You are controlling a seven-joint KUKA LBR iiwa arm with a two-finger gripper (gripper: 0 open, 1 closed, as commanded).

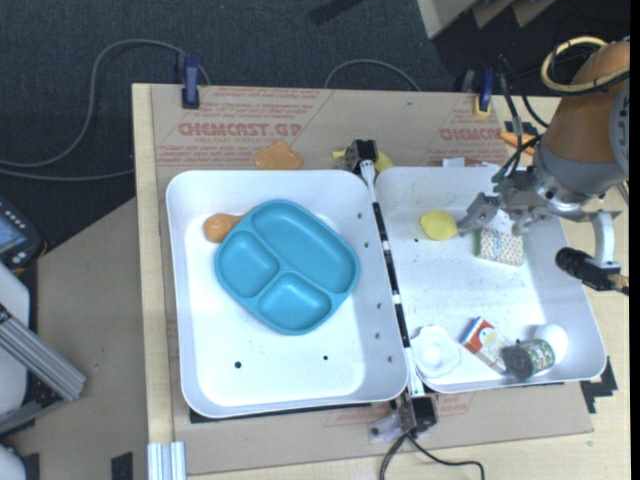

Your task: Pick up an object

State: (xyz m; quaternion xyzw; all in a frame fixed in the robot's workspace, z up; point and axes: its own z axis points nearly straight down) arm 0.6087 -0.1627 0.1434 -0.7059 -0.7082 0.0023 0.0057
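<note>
My gripper (496, 222) hangs over the back of the right bin (560, 298), open, with its fingers spread and nothing between them. A small patterned packet (501, 247) lies just below the fingertips. A yellow lemon-like object (437, 225) rests to the left of the left finger (474, 216). Near the bin's front lie a red and white box (480, 335), a small can (528, 357) on its side and a white round lid (434, 351).
The left bin (200, 358) holds a blue divided plate (286, 265) and an orange object (217, 227) at the plate's back-left edge. An orange item (277, 155) and a yellow and black clamp (361, 154) sit on the bench behind the bins.
</note>
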